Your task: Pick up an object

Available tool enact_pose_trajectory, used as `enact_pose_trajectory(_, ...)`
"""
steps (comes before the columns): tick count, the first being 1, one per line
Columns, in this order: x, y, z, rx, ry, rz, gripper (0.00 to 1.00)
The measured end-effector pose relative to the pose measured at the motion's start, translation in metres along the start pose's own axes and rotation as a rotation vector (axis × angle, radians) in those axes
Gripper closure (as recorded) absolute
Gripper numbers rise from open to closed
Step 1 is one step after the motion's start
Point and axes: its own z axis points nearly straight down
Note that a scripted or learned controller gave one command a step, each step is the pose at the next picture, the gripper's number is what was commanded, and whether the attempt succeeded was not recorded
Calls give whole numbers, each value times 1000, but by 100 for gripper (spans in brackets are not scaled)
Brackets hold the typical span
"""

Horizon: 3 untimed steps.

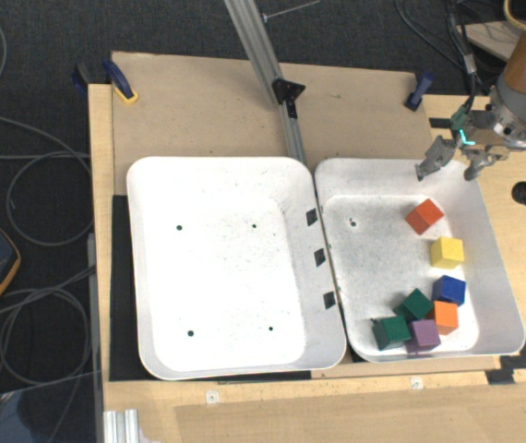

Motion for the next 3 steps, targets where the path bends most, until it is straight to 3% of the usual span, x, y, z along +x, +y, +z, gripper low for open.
enact_pose_trajectory(2,0,-3,116,5,2,1,0)
enact_pose_trajectory(3,0,0,100,-4,-1,0,100)
